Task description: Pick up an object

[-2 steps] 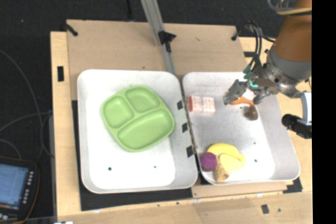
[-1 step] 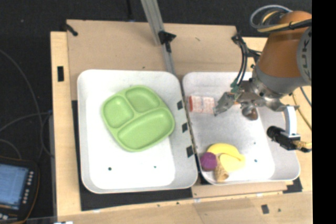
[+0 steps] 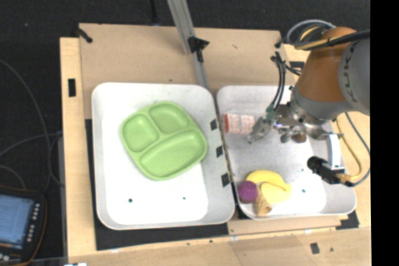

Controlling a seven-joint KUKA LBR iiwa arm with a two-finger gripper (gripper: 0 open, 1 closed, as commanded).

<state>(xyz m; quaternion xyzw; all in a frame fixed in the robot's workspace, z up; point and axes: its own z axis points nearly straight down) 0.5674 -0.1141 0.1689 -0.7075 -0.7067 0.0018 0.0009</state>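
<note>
Camera view gives us two shallow white plastic bins side by side, and we take the right white bin (image 3: 324, 199) as our landmark. Its contents sit loose and apart, probably so each can be grasped alone: a small white and red packet (image 3: 238, 123) lies near the bin's far left corner, while a yellow banana-shaped toy (image 3: 270, 184) touches a round purple toy (image 3: 247, 192) against its near left rim. Left of it, the other bin (image 3: 112, 209) carries a green divided plastic plate (image 3: 164, 140). Our grey arm with its orange band (image 3: 321, 75) leans over the landmark bin's far half, wrist tipped down, the two-finger gripper (image 3: 257, 131) just beside the packet; whether it is spread or closed we cannot tell. Nothing appears lifted yet.
</note>
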